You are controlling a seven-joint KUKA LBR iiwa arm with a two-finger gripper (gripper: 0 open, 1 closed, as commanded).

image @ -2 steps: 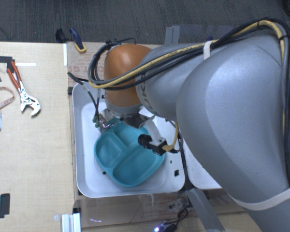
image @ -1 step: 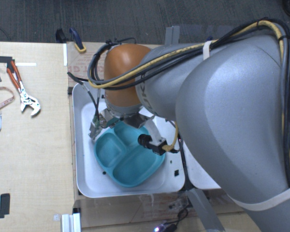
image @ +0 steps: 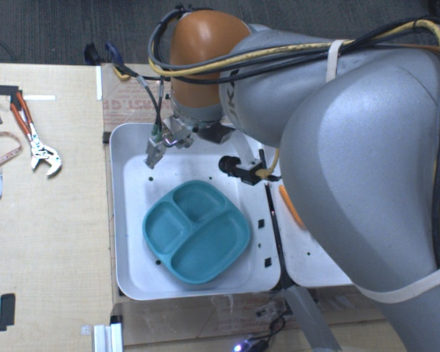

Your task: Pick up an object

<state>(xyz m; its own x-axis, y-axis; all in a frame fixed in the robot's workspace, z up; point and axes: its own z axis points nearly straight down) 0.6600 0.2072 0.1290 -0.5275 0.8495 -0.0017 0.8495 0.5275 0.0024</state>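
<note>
Pale wooden bench [image: 44, 255] with two white bins and a grey arm reaching over them.

Nearest in the left bin [image: 128, 262] lies a teal divided plate [image: 196, 231], flat on the floor, its three compartments facing up. Right of it, over the wall shared with the right bin [image: 315, 266], an orange object [image: 291, 205] peeks from under the arm [image: 352, 145]. Farther back, the gripper [image: 155, 152] hangs over the left bin's far left corner, apart from the plate; I cannot tell its state. Out on the bench at far left rests a red-handled wrench [image: 34, 139].
</note>
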